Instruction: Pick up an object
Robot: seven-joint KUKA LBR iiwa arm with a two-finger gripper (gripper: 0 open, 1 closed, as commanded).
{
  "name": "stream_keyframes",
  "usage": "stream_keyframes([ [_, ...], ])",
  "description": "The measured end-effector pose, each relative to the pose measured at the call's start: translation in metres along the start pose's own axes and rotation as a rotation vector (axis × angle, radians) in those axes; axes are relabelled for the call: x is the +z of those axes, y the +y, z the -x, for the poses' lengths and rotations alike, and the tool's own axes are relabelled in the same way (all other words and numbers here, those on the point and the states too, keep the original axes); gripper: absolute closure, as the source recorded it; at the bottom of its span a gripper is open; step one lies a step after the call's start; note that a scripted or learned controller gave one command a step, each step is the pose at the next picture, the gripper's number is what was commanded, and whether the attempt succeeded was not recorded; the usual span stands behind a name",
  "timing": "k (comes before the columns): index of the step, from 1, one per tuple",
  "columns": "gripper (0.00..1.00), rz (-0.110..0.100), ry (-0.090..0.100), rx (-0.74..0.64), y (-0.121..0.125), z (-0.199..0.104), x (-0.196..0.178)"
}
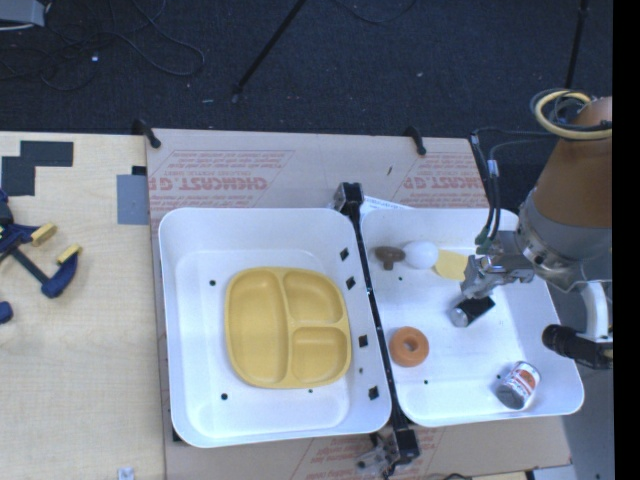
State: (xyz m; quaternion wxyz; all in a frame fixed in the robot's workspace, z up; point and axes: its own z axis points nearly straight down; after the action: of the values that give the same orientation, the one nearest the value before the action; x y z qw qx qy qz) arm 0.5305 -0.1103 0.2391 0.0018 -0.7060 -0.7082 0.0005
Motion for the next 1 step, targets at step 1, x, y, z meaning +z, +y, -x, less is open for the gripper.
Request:
stream_keyframes([
  [1, 1.00, -0.002, 0.000, 0.000, 0.0146, -0.0555, 0.0119],
])
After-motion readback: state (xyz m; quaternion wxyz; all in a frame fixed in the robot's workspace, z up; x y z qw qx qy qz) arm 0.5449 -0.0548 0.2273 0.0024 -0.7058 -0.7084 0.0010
